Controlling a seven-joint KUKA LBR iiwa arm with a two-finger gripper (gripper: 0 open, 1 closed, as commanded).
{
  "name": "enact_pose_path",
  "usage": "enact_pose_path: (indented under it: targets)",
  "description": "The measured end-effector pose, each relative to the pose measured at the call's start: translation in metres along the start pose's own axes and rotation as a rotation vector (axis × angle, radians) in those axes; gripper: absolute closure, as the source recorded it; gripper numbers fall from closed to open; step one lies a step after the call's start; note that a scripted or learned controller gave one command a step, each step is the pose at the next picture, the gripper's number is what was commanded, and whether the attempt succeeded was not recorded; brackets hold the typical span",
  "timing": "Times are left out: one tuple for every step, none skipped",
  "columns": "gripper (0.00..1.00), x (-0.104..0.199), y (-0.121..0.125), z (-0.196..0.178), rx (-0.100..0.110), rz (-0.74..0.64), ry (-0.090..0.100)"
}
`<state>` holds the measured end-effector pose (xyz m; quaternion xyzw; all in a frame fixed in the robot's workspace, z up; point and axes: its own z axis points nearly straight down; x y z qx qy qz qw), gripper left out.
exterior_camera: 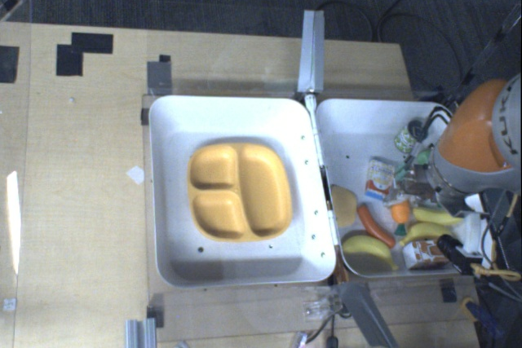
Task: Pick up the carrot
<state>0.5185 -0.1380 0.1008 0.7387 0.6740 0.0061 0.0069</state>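
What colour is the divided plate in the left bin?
Yellow: the plate shows best in the camera view.

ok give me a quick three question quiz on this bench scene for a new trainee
1. True or false: the yellow divided tray lies in the left bin.
2. Multiple choice: the carrot lies in A) the left bin, B) the right bin, C) on the wooden bench.
3. Fill in: just right of the carrot's lower end lie two yellow ____.

Key
1. True.
2. B. It lies slantwise near that bin's front, between the green-yellow fruit and the bananas.
3. Bananas. The gripper hangs just above them, beside a small orange piece.
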Motion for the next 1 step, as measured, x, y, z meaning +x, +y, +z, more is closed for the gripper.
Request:
enact_pose_path:
  targets:
    - [1.00,0.0739,0.0194,-0.1771,0.012,-0.117,0.001]
